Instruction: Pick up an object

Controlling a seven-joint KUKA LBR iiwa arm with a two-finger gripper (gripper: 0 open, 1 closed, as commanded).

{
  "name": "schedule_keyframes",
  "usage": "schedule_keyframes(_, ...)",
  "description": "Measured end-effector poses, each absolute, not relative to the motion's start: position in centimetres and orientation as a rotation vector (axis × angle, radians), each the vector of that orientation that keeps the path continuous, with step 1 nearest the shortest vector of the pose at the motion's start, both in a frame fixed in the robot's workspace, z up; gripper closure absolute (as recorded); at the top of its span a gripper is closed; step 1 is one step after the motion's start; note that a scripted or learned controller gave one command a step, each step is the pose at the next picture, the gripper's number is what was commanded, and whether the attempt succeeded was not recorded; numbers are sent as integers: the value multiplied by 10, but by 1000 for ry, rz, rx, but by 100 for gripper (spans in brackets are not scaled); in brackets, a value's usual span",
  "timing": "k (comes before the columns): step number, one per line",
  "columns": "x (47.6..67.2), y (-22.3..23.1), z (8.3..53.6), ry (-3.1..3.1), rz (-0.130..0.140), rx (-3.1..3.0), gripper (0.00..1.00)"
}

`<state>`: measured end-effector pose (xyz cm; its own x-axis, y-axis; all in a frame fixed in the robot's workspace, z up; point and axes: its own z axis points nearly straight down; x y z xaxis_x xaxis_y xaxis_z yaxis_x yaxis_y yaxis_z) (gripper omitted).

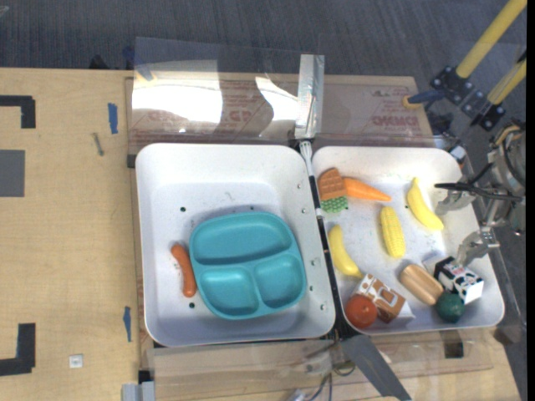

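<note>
The right bin point(435, 159) holds several toy foods: a carrot point(365, 191), an orange and green block point(333, 190), two bananas point(424, 205) point(343, 252), a corn cob point(391, 230), a bread roll point(420, 284), a red tomato point(361, 310), a brown and white box point(385, 297), a black and white cube point(461, 279) and a green ball point(450, 307). My gripper point(466, 215) hangs over the bin's right rim, just right of the upper banana and above the cube. Nothing shows in its grasp.
In the left bin point(167, 190) lie a teal divided plate point(247, 263) and a red sausage point(184, 270) at its left. A metal divider post point(308, 94) stands behind the bins. Yellow struts point(493, 27) rise at the far right.
</note>
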<state>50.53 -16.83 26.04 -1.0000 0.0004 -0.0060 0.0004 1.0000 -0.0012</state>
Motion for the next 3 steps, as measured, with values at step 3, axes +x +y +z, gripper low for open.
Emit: schedule_keyframes(3, 596, -113, 97, 3101, 0, 445, 0)
